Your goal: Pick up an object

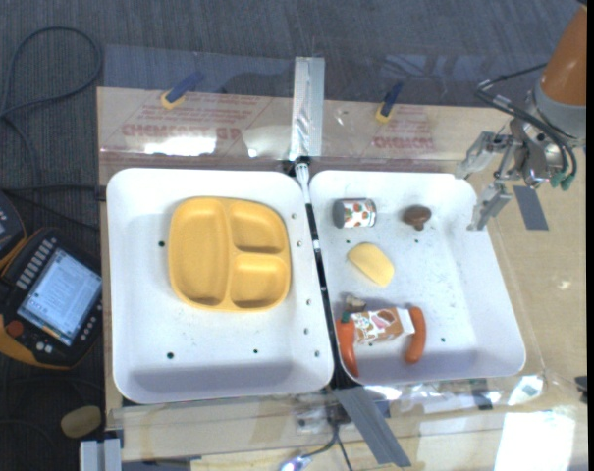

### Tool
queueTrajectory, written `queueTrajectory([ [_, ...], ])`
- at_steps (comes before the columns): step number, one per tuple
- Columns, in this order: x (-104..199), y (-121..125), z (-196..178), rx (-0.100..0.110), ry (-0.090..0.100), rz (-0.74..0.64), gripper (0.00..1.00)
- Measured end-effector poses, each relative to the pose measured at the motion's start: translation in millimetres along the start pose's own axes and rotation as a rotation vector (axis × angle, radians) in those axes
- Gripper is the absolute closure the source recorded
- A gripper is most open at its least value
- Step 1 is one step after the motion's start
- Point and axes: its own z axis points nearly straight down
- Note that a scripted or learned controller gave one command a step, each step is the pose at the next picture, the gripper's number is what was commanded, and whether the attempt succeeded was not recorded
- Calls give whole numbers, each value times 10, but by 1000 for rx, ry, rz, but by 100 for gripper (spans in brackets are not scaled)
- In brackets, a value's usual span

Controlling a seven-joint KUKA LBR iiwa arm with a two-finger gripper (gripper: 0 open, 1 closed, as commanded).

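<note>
**Desk:** Bins, side by side on the bench (562,292). What sits where?

**Photographer:** The left bin (139,361) carries a yellow divided tray (230,253), near its centre. The right bin (493,312) carries the pickable objects: a small can (355,213) at about eleven o'clock, a brown lump (417,216) at one o'clock just beside it, a pale yellow piece (371,263) near the centre, and at seven o'clock a small carton (381,327) lying across an orange, carrot-like piece (347,346), with a second orange piece (415,335) at its right end.

**Desk:** And the arm?

**Photographer:** The arm (569,62) enters at two o'clock, orange band visible. Its gripper (501,180) hangs over the right bin's upper right corner, well apart from every object. The jaws stand spread wide, with nothing between them.

**Desk:** Anything off the bench?

**Photographer:** A handheld pendant (51,292) with a lit screen at nine o'clock, cables above it.
</note>
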Motion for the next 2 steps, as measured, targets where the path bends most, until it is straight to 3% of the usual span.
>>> queueTrajectory([
  [2, -203, 30, -34, -2, -1, 271, 0],
])
